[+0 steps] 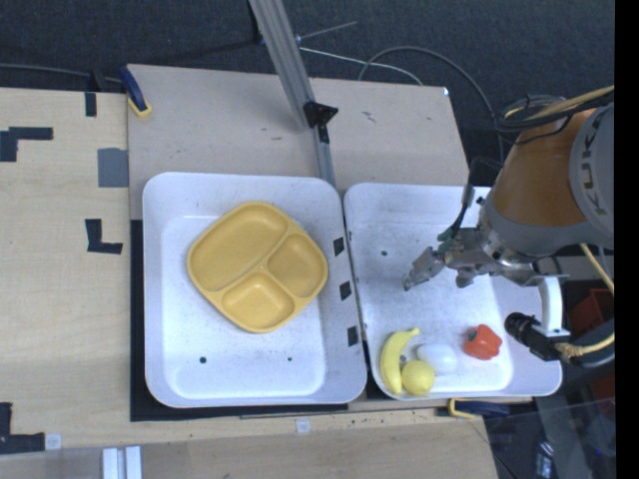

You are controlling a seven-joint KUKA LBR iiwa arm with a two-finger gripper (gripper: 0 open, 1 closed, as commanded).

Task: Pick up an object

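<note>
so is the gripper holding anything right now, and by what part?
Nothing held. The gripper hangs open over bare floor of the right bin, apart from the banana, lemon and red pepper.

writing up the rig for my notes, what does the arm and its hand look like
The arm is bulky and rounded, grey with a broad orange band above the wrist and dark lettering on the grey shell. Thin yellow and black cables run along it. The hand is small, grey metal, with two slim fingers.
</note>
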